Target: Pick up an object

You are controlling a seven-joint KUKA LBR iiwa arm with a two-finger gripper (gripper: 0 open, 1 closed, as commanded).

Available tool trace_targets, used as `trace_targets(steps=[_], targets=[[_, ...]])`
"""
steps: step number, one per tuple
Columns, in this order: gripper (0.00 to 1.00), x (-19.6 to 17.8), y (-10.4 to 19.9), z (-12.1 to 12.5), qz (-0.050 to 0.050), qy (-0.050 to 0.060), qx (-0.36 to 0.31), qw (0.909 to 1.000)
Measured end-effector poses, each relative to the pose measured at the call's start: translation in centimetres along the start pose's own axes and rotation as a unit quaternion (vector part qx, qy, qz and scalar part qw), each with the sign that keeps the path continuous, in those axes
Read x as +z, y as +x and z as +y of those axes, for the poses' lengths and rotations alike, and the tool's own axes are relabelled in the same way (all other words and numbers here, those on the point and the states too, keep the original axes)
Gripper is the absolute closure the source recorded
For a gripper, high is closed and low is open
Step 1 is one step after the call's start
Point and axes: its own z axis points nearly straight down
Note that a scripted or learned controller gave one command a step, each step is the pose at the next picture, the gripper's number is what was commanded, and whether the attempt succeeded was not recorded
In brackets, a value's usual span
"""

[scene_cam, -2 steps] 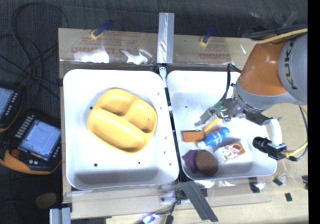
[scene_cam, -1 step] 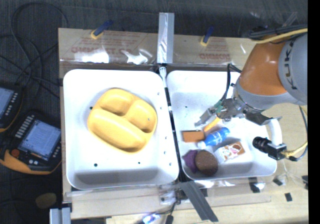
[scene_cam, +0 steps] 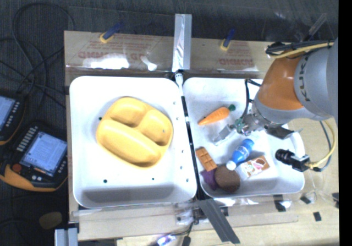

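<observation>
Two shallow white bins are seen side by side on the bench. The left bin is taken up by a large yellow squashy object, lumpy and rounded, lying near the bin's middle.

The right bin is reached into by the grey arm, whose orange band is seen above the wrist at the upper right. The gripper is lowered into the middle of this bin, its metal fingers pointed toward the left. Whether the fingers are spread or closed cannot be told from this angle, and nothing is clearly seen between them.

Several small things are gathered in the right bin. An orange carrot with a green tip is laid at a slant just above the gripper, close beside it. A small blue-and-white bottle is lying tilted just below and to the right of the gripper. A small carton with a pink and white label is placed beside the bottle, to its right. A brown ball-shaped thing is set near the bin's front wall, with a purple item touching it on the left. An orange waffle-like block is lying just above the purple item, near the wall between the bins.

A handheld control pad with a lit screen is seen on the floor at the left.
</observation>
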Motion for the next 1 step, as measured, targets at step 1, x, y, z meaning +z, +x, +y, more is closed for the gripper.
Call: trace_targets(steps=[1], targets=[[0.0, 0.45, -3.62, 10.24, -0.001, 0.0, 0.046, 0.999]])
